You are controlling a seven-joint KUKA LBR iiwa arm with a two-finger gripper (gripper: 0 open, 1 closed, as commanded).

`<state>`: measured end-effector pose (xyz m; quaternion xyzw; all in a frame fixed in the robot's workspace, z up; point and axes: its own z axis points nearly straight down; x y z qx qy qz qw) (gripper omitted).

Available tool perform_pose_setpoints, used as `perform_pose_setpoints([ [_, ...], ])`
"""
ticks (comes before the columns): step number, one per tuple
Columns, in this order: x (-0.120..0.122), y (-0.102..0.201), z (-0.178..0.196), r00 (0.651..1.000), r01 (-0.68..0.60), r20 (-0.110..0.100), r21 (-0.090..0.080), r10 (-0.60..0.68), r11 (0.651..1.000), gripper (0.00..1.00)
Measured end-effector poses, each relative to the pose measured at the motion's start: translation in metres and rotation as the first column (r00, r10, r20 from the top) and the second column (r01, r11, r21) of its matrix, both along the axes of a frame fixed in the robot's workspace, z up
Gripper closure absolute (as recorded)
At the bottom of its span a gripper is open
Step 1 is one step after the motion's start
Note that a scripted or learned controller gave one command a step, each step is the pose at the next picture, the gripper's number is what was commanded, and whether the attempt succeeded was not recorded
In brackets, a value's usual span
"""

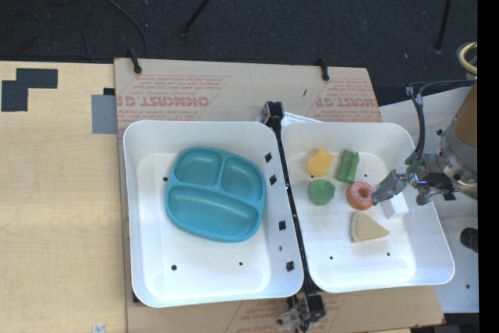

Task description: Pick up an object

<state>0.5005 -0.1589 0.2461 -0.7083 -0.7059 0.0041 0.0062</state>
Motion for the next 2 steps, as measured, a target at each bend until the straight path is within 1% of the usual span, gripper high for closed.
perform_pose_setpoints([
  [1,0.002,0.0,0.006,1.0,-0.003,0.013,-0.003,0.003,1.0,0.0],
  [2,-0.005,0.006,-0.041,1.0,-0.003,0.007,0.0,0.003,1.0,0.0],
])
